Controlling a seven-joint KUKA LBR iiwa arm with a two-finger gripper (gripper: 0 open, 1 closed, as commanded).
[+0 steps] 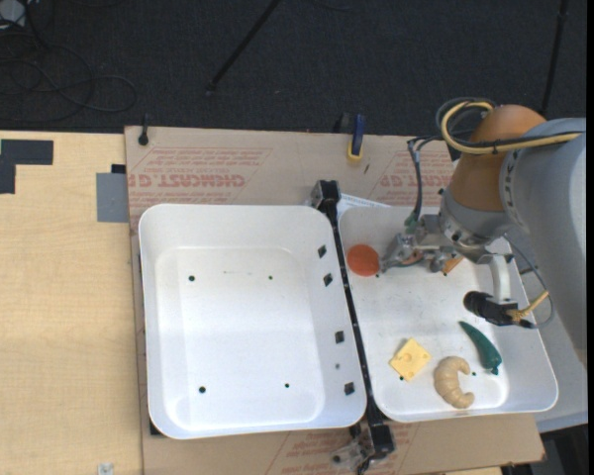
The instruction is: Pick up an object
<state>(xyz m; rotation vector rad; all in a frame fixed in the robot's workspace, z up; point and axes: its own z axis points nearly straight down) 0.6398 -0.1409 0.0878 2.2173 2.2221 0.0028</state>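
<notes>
Sitting side by side on a brown cardboard sheet (pixel 228 166) on the pale wooden desk (pixel 49 315) are two shallow white bins. The bin farther from the fingers (pixel 238 315) shows a bare white floor marked with a few small dark dots. The bin under the fingers (pixel 406 305) holds four loose things, one of each kind.

The arm's fingers (pixel 421 253) hang over the far half of this bin, low above its floor. Whether they are spread or pressed together cannot be told, since the wrist and its fittings cover their tips. Nothing can be seen between them.

A small round orange ball (pixel 363 259) lies just beside the fingers, between them and the wall shared by the two bins. A flat yellow block (pixel 410 359) lies well apart from the fingers, toward the bin's near rim. A tan curved lump (pixel 454 381), shaped rather like a croissant, lies just beside the block and farther still from the fingers. A slim dark green pointed piece (pixel 482 346) lies near the lump, on the arm's side of it. What the green piece is made of is hard to make out.

The grey arm (pixel 549 186) covers the bin's far corner on that side.
</notes>
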